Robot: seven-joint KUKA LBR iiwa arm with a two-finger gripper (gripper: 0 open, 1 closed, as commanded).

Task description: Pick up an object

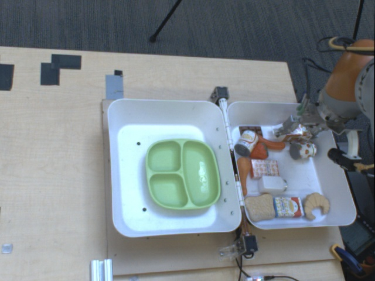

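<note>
The gripper (291,126) was poised at two o'clock in the right bin (340,183), over an orange carrot-like toy (270,144); whether its fingers were spread could not be told. A descent and closure were judged still needed.

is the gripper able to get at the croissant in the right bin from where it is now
Probably yes. The croissant lies in the near right corner of the right bin with nothing on top of it. The gripper sits over the bin's far side. The bin wall and the neighbouring packet may crowd the fingers.
</note>
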